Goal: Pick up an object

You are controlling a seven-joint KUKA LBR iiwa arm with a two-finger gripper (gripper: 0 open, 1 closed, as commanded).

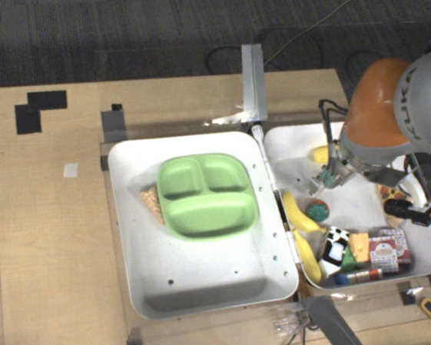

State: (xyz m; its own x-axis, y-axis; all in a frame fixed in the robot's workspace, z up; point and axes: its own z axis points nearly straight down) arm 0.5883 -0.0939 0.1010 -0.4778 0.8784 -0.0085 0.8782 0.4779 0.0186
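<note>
Camera view, single frame. We see the arm entering from the right, its orange band above the wrist over the upper part of the right bin. The wrist points down and toward the left, with the gripper low over the bin's white floor.

We cannot tell the tool's state: the tip is small and blurred, and we see nothing we can identify between its ends. It sits just below a small yellow object and above a teal ball; we cannot tell whether it touches either.

Candidate objects lie in the lower half of the right bin: a banana along the left wall, a second yellow piece below it, a black-and-white item, a yellow-green block, a red-and-white box and a marker at the front wall.

The left bin holds a green divided tray, with a tan textured piece at its left edge.
</note>
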